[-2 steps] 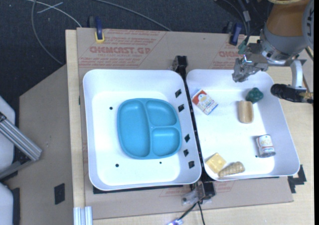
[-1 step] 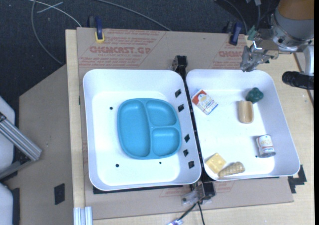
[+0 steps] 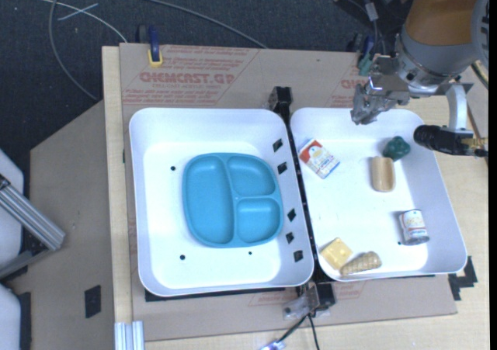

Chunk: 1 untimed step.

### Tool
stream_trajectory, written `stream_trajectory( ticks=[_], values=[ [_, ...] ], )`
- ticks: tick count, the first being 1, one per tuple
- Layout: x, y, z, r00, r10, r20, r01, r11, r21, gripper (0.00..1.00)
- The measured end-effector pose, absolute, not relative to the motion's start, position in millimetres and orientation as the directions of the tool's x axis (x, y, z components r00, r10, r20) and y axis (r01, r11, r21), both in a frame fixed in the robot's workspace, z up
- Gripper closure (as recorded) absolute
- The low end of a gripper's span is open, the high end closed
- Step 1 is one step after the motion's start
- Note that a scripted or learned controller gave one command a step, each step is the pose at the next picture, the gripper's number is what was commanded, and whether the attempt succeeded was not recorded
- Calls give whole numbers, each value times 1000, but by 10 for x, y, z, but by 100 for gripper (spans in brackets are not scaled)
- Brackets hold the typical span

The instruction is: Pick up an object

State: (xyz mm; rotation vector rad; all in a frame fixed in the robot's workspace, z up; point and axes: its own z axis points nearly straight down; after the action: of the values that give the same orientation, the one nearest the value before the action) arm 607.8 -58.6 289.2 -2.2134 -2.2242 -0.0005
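My gripper point(image 3: 363, 114) hangs over the far edge of the right bin point(image 3: 365, 209), with nothing seen between its fingers. Below it to the left lies a small red and white carton point(image 3: 319, 158). A dark green lump point(image 3: 397, 147) and a tan cylinder point(image 3: 382, 173) lie to the gripper's right and nearer the camera. A small can point(image 3: 414, 226) rests by the bin's right wall. A yellow sponge-like block point(image 3: 336, 253) and a tan textured roll point(image 3: 360, 263) sit at the front edge.
The left bin point(image 3: 155, 209) holds a blue divided plate point(image 3: 232, 199). A black divider with clips point(image 3: 291, 178) runs between the bins. Cardboard point(image 3: 194, 69) lies under both bins, with a blue and yellow clamp point(image 3: 154, 45) at its far left.
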Motion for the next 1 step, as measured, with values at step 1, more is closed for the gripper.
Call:
stream_trajectory(
  ticks=[1],
  values=[
    [5974,-57,2859,-6,1000,2,1000,6,-3,100]
  ],
)
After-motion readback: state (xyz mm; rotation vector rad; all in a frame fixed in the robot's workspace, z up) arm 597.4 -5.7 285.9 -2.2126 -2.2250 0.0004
